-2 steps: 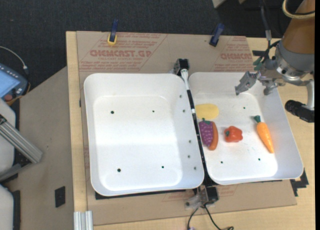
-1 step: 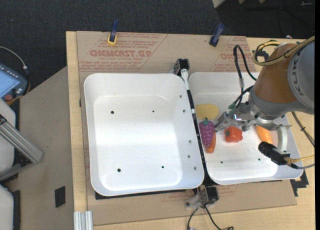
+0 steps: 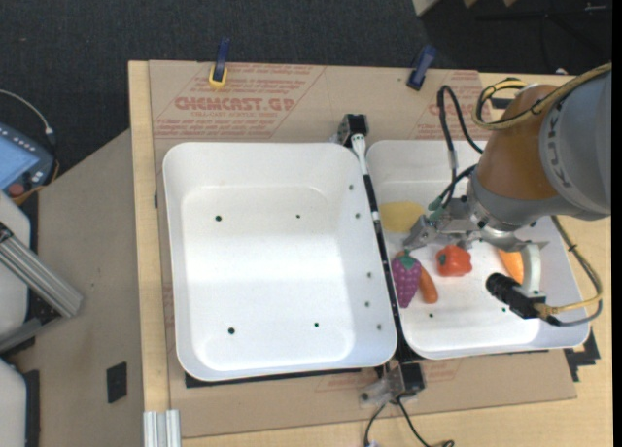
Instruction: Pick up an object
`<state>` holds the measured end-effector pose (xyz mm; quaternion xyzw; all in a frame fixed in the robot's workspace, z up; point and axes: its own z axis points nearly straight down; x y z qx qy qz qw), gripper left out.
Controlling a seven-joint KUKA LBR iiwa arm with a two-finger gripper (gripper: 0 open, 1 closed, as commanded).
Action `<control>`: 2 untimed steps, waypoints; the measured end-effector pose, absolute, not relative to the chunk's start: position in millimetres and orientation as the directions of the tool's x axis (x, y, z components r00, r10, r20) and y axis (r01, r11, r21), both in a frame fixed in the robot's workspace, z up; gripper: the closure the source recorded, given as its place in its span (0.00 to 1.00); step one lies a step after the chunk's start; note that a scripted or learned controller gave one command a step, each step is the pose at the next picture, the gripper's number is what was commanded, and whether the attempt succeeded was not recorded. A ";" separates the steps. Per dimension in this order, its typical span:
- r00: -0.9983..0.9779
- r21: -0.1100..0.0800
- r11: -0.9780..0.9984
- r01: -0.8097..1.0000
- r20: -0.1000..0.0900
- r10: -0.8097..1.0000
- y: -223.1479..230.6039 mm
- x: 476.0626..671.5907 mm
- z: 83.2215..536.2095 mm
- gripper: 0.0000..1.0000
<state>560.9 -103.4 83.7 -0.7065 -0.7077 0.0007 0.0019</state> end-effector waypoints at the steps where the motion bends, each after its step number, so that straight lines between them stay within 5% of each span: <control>1: 0.001 0.000 -0.001 1.000 0.001 1.000 -104.3 561.6 95.2 1.00; 2: -0.005 0.013 0.005 1.000 0.000 1.000 -62.7 542.3 235.4 1.00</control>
